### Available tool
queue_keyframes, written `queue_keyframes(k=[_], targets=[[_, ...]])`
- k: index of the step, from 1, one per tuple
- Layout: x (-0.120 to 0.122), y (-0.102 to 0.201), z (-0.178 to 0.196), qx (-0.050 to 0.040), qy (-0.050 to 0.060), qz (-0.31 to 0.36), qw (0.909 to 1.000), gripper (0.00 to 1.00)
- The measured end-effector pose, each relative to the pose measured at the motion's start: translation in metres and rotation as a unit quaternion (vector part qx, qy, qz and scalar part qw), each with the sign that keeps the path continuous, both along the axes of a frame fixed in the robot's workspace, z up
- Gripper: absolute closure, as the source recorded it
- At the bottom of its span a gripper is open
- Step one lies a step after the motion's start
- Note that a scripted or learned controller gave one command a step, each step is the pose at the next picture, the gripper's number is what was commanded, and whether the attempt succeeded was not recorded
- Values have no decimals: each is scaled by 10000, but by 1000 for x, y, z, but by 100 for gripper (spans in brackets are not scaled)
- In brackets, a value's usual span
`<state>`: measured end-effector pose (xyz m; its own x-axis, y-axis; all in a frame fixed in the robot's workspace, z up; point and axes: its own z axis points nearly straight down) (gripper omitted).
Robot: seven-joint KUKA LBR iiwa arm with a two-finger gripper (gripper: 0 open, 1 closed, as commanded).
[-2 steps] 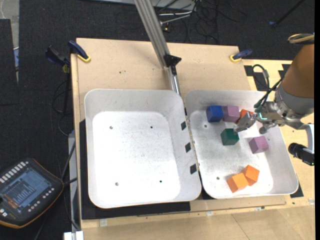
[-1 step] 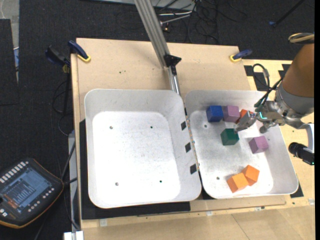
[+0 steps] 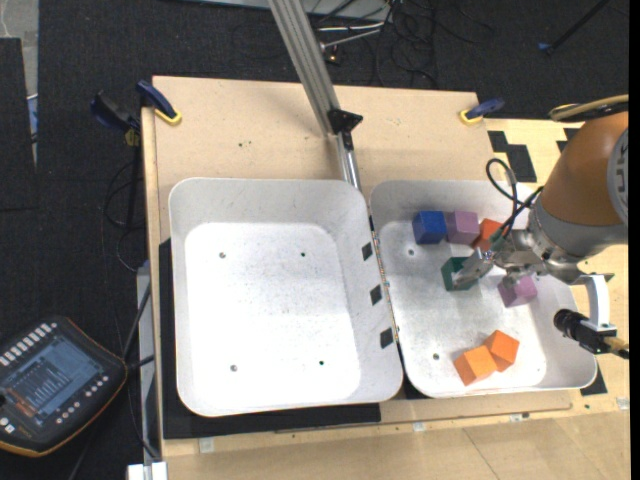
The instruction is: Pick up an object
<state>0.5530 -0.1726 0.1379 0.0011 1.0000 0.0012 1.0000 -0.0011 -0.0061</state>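
Claw [image 3: 468, 273]: it is hanging low in the right bin [image 3: 420, 368], fingers closing around the green block [image 3: 458, 272].
Green block: it is sitting between the fingers, near the blue block [image 3: 430, 226].

The surface [image 3: 260, 128] carries two bins side by side: the left bin [image 3: 270, 293] lies left of the right bin [image 3: 420, 353]. In the right bin, a cluster of blocks [image 3: 450, 226] lies at its far side, two blocks [image 3: 487, 357] lie touching near its front edge, and the hand [image 3: 470, 271] is between them.
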Motion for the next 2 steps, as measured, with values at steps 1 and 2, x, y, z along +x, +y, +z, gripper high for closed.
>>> queue_keyframes(k=[1, 2], targets=[[0, 1, -44, -1, -22, 1, 10000, 0], [1, 0, -32, -7, -44, 4, 10000, 100]])
